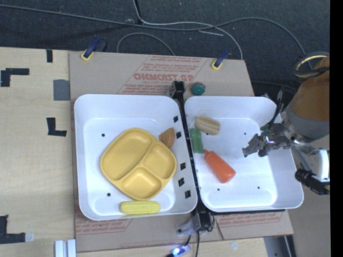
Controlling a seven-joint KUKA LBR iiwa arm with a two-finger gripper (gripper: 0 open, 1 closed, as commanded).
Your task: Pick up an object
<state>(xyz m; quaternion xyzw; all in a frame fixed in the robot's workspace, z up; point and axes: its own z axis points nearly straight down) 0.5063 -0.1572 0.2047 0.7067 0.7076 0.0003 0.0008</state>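
The pincer point(253, 149) hangs over the right bin point(278, 197), fingers apart and holding nothing, near the orange carrot point(220, 166).

End effector point(252, 149) fingers too small and dark to read; green piece point(196, 141) partly under the bin divider.
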